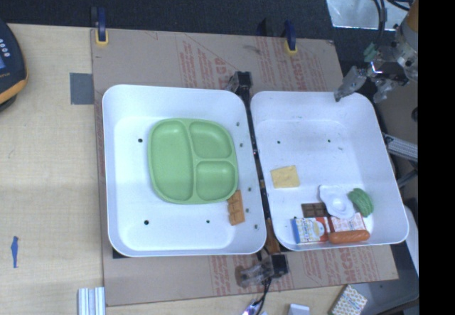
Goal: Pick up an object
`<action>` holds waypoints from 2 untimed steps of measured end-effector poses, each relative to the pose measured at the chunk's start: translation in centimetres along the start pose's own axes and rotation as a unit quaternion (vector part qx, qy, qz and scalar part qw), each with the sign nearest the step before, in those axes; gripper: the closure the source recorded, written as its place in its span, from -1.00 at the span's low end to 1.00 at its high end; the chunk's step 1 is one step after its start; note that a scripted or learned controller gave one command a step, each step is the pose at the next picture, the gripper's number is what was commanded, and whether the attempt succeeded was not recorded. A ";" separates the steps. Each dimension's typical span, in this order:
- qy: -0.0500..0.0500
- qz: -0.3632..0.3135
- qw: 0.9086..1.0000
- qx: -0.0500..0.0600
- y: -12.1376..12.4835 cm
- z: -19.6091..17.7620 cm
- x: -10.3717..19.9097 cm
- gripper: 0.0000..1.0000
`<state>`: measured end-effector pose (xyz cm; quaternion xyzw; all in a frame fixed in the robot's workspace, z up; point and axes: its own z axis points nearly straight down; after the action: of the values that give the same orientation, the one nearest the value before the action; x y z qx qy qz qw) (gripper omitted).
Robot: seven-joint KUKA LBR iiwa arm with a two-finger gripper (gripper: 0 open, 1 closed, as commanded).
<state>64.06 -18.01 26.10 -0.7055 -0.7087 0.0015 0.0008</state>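
Observation:
My gripper [364, 91] hangs over the far right corner of the right bin [313, 118], open, with nothing between its fingers. In that bin's near right corner lie a white piece [335, 201], a green leafy item [361, 200], a brown bar [312, 210], a small carton [308, 230] and an orange-red sausage [348, 237]. A yellow square [285, 176] lies alone near the bin's middle. The left bin [124, 185] holds a green divided plate [192, 161] and a small brown wafer [236, 208]. All these things lie well toward the near side from the gripper.
Both bins rest on a cardboard sheet [178, 57] clamped at the far edge by two clips [102, 25]. A black bracket [243, 81] joins the bins at the back. A yellow-edged device [8, 57] lies at the far left of the bench.

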 end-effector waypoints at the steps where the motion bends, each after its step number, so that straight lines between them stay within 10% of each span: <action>1: 0.000 0.002 1.000 0.001 -3.3 -1.0 -3.3 -1.00; 2: 0.004 -0.001 1.000 0.008 -10.1 9.2 3.6 -1.00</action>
<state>53.89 -14.42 16.90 -0.7045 -0.7096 0.0043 0.0086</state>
